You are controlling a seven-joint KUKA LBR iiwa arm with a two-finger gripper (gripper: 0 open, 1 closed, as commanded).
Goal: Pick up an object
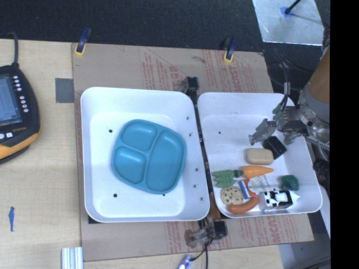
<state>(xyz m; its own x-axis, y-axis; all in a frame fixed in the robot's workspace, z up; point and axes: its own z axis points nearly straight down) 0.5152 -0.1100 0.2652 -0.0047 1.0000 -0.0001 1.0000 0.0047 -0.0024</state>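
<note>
Right bin [224, 108]: holding the pickable stock, all of it crowding the near-right corner, probably from being dropped or pushed there. Items: bread [258, 156], carrot [256, 172], cookie [230, 195], sausage [243, 207], a green leafy piece [224, 176], a dark green lump [289, 181], a black-and-white carton [277, 198]. Carrot, cookie, sausage and carton are touching or overlapping; the bread is lying slightly apart, just above the carrot. Pincer [270, 133]: hanging over the bin's right half, just above and to the right of the bread, with a black block [275, 145] showing beneath it; whether released or clenched, cannot tell. Nothing is visibly sitting between its fingers. Left bin [140, 102]: carrying one blue plate [149, 156], centred, well apart from every wall. Room: the right bin's upper-left floor is lying bare, giving open approach; the pile is pressing against the near and right walls, leaving little side clearance there. The bread is judged the easiest take.
</note>
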